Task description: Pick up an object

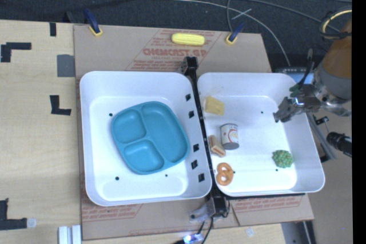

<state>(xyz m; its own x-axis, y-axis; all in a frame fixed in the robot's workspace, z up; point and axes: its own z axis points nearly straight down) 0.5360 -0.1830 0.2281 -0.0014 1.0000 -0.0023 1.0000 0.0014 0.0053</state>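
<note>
The gripper (284,111) hovers over the right bin's (306,140) far edge, nothing between its fingers; whether they are apart is impossible to tell. The broccoli (282,159) lies nearest, the can (230,136) mid-bin.

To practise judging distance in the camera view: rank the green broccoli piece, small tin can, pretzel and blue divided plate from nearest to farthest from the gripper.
1. Green broccoli piece, right bin, just below the gripper.
2. Small tin can, right bin's left half.
3. Pretzel, lower left corner of the right bin.
4. Blue divided plate, left bin.
</note>
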